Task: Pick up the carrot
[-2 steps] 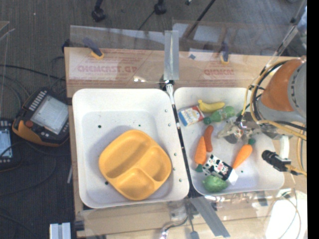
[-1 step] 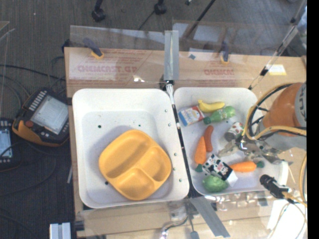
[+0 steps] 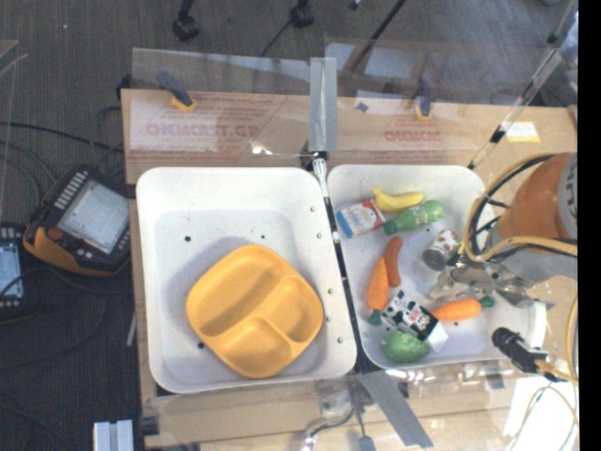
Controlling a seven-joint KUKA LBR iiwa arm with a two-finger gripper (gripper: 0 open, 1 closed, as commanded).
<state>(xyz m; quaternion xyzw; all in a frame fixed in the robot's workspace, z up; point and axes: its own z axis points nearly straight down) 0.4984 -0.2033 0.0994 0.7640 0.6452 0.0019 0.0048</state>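
Carrot [image 3: 377,286] lies in the right bin [image 3: 470,178], beside a red sausage [image 3: 392,259]. A second carrot [image 3: 457,310] lies below the gripper [image 3: 467,272]. Whether the jaws are open, I cannot tell.

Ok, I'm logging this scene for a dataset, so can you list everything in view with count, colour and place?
bins: two, white, side by side on the bench
divided plate: one, yellow, in the left bin
carrots: two, orange; one mid right bin, the other at the arm's wrist
sausage: one, red, beside the first carrot
banana: one, yellow, top of the right bin
bottle: one, green, under the banana
carton: one, white, red and blue, top left of the right bin
can: one, silvery, right side of the right bin
black-and-white toy: one, low in the right bin
green vegetable: one, bottom of the right bin
pendant: one, orange and grey, on the floor at left
arm: one, grey with an orange band, reaching over the right bin
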